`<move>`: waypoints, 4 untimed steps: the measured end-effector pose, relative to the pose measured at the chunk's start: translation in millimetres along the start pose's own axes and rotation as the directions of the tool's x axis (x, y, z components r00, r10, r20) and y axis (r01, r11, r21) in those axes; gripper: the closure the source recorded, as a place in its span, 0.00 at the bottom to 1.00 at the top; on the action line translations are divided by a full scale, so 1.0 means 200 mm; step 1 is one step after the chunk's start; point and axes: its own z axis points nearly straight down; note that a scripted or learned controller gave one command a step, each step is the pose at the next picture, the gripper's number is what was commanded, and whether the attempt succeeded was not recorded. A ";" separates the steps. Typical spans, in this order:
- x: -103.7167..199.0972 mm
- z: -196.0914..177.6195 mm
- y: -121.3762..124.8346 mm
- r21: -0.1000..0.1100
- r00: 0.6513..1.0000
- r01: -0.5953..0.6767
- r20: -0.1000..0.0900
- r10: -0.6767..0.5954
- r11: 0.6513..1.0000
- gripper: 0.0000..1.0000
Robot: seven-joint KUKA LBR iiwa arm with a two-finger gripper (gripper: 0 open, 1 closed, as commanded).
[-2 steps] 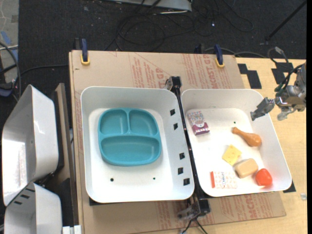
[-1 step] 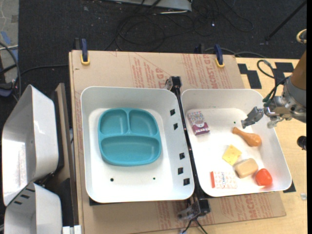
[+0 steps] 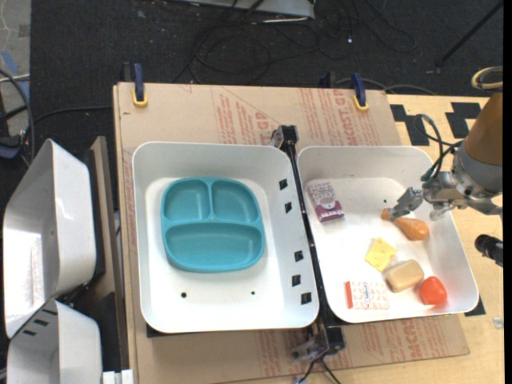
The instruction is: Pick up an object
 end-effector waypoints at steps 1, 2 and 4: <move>0.03 0.31 0.01 0.000 1.000 0.001 -0.001 -0.001 1.000 0.00; 0.02 0.25 0.01 -0.005 1.000 0.001 0.001 -0.001 1.000 1.00; 0.01 -0.36 0.08 -0.010 1.000 0.006 0.003 -0.006 1.000 1.00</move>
